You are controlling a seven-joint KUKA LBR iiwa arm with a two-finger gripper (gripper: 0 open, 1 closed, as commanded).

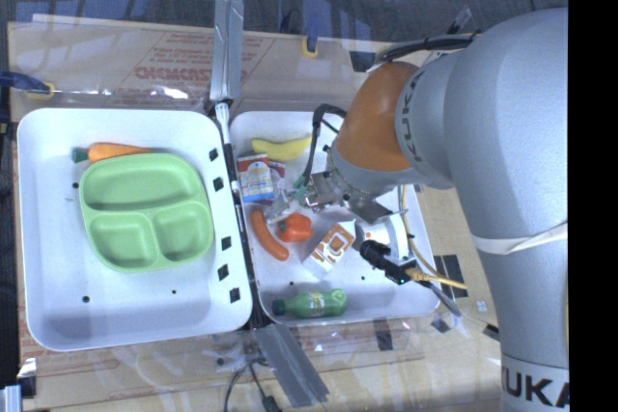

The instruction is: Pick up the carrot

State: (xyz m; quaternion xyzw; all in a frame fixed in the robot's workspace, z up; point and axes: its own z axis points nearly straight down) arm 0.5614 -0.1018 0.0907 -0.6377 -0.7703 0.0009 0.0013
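The carrot (121, 151), orange with a green stub at its left end, lies in the left bin (39, 236) along the far edge of a green divided plate (145, 210). My gripper (301, 196) hangs low over the right bin (410, 299), among the cluttered items there and far to the right of the carrot. The bulky grey wrist with its orange band (379, 125) covers the back right of that bin. Nothing orange and carrot-shaped sits at the gripper's tip.
The right bin holds a banana (280, 148), a small carton (257, 180), a red-orange sausage (269, 234), a tomato-like piece (296, 228), a snack box (330, 248) and a green bottle (311, 304). A divider wall with black clips (226, 198) separates the bins.
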